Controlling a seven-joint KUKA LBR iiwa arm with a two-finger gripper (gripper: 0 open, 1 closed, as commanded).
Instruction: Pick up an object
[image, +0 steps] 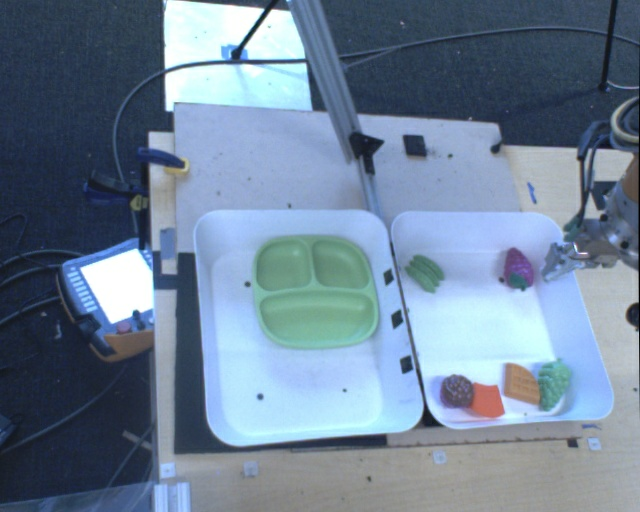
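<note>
We see the hand (560, 262) at the right bin's (470, 330) far right rim, just beside the purple toy fruit (517, 268); whether it is open or closed we cannot tell. The fruit looks light, stiff and smooth, so we would grip across its rounded middle

A single fixed camera hangs above the desk (330, 150) and looks down at a slant, far enough off to take in both white bins whole, the left bin (225, 400) and the right bin (590, 385), side by side across the middle of the frame. The desk's far edge lies toward the top, with dark floor and cables beyond it and down the left side. The arm enters at the right edge, where the pincer (560, 262) sits over the right bin's rim.
</note>
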